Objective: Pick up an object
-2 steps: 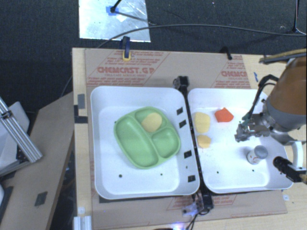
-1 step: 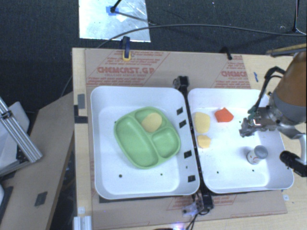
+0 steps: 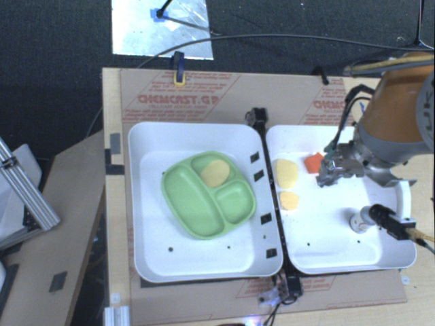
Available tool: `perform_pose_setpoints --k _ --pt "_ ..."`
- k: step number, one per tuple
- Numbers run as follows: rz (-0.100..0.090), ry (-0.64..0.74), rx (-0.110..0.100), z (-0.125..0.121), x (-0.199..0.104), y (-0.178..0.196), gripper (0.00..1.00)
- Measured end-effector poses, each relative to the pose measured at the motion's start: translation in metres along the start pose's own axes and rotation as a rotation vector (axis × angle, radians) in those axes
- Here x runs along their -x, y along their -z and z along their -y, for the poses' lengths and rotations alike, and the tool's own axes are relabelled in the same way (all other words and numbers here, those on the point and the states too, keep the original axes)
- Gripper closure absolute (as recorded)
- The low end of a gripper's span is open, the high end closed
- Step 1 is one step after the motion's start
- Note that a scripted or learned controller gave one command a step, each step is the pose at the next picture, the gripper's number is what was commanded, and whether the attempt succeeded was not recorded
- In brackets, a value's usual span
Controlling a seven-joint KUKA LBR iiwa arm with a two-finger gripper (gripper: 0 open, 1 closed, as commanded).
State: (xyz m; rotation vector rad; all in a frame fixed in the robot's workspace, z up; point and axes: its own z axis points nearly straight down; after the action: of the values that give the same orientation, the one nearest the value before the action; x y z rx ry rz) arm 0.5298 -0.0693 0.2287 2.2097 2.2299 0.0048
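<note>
Orange block [image 3: 313, 162] lies in the right bin [image 3: 340, 250], just left of the end effector [image 3: 331, 173]; whether the latter is open cannot be told. A descent from here risks clipping the block's edge and pushing it aside.

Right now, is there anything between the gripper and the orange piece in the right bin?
Nothing visible stands between them. The gripper hangs just right of the orange piece, and the two yellow pieces lie further left.
</note>
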Motion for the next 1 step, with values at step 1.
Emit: perform_pose_setpoints --k 1 --pt "-0.001 0.002 0.000 -0.0320 -0.0567 -0.0006 1.00"
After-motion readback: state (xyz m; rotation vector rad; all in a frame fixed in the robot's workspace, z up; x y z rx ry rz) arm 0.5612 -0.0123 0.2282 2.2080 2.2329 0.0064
